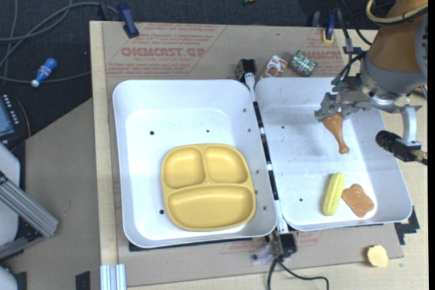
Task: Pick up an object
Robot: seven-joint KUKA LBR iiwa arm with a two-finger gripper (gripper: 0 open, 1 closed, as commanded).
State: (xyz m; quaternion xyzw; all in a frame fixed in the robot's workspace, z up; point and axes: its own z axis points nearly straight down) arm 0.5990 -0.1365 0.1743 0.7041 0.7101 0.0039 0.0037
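- The gripper (338, 105) is seen in the right bin (299, 153), toward its 1 o'clock corner, with the fingers (329, 107) closed on the thick end of a toy chicken drumstick (336, 129).
- The drumstick hangs from the fingers with its thin bone end pointing toward 5 o'clock; it is judged to be lifted or just leaving the bin floor, though contact with the floor cannot be ruled out from this slant.
- The grip is taken at the wide meaty end, presumably because that part offers the most surface for two fingers to pinch.
- At 6 o'clock from the gripper, near the bin's lower edge, a toy corn cob (333, 193) is seen lying upright in the view, with a brown toy bread slice (358, 200) just beside it at 3 o'clock; both are well apart from the gripper.
- The arm (397, 44) is seen entering from 2 o'clock, its orange band above the wrist.
- In the left bin (136, 112) a yellow divided plate (207, 187) is seen at its 5 o'clock part.
- On the desk (177, 51), small packets (292, 64) lie at 11 o'clock from the gripper, outside the bins, and a yellow piece (376, 255) lies past the right bin's lower corner.
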